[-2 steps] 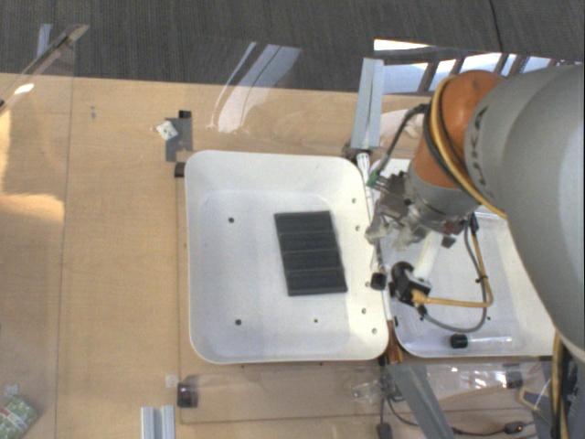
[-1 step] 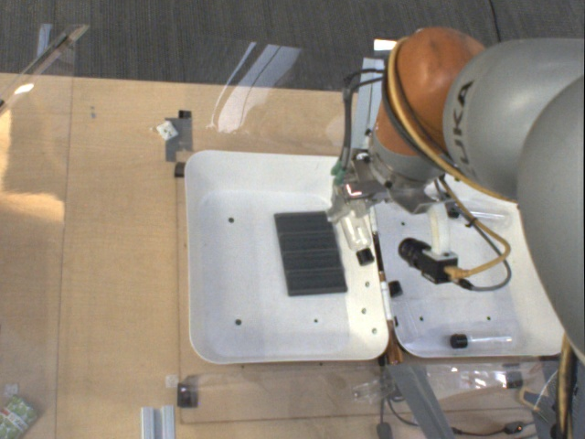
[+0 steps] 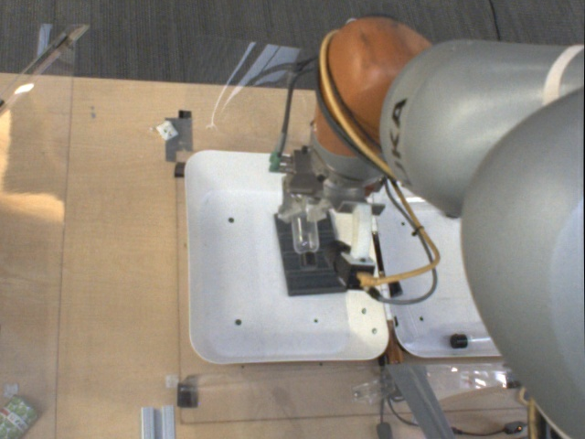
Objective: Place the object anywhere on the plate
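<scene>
A wooden table (image 3: 91, 245) carries two white bins. In the left bin (image 3: 219, 318) a dark rectangular plate (image 3: 311, 277) lies right of centre. The gripper (image 3: 305, 236) hangs directly over the plate's upper half, its clear fingers pointing down; how the jaws stand cannot be told, and no object can be made out between them. The grey arm (image 3: 494, 154) overhangs the right bin (image 3: 430, 337), where a small dark object (image 3: 458, 341) lies near the front rim.

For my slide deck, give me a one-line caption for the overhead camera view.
KUKA arm's gripper poised over a dark rectangular plate in the left white bin.
</scene>
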### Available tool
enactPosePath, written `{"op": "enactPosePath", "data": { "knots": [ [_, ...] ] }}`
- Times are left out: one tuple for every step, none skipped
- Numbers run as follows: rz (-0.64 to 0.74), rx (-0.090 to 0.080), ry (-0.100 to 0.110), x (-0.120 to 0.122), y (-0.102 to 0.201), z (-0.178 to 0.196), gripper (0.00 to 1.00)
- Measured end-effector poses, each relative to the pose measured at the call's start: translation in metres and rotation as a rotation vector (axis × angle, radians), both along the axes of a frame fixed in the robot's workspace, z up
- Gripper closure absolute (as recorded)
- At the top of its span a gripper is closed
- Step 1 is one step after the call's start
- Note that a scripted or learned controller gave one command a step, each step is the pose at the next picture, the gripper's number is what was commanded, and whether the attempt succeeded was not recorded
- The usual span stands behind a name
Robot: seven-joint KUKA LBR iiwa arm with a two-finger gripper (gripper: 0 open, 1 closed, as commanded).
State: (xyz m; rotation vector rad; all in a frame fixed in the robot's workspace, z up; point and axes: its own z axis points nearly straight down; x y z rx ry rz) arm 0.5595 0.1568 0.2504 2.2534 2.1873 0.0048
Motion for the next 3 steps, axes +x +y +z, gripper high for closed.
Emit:
{"op": "enactPosePath", "data": {
  "knots": [
    [0.099, -0.001, 0.001, 0.06, 0.055, -0.015, 1.0],
    [0.501, -0.002, -0.002, 0.104, 0.071, -0.007, 1.0],
    [0.916, -0.003, -0.002, 0.109, 0.07, -0.025, 1.0]
  ]
}}
